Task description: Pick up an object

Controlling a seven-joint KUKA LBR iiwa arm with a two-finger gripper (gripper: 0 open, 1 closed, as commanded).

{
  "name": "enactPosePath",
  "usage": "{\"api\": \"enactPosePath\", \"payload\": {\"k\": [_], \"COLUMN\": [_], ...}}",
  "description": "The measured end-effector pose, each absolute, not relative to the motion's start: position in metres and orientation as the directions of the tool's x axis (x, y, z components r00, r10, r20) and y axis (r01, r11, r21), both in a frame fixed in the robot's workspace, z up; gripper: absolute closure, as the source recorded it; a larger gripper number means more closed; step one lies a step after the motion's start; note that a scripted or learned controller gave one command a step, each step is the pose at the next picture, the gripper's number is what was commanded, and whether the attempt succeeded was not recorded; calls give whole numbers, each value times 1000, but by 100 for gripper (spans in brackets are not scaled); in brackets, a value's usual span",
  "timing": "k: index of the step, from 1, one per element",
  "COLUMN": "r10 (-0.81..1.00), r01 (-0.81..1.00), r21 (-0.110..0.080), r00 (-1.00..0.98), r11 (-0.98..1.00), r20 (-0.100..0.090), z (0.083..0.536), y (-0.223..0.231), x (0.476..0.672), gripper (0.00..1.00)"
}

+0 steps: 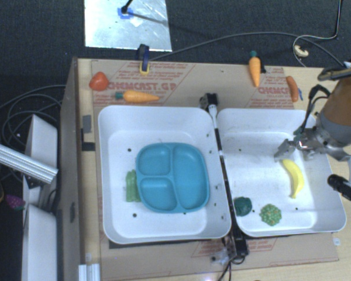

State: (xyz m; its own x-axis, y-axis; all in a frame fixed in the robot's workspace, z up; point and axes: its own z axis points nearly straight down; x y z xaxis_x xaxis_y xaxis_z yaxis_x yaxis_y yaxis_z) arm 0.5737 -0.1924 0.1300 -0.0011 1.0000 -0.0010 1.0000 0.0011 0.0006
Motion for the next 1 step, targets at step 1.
{"api": "enactPosePath", "payload": {"k": [1], "r10": [1000], "r01": [1000], "r21": [1], "r00": [-1], "r11": [1], "r20": [-1], "z": [101], "y": [-207], "x": [572], "gripper": [0]}}
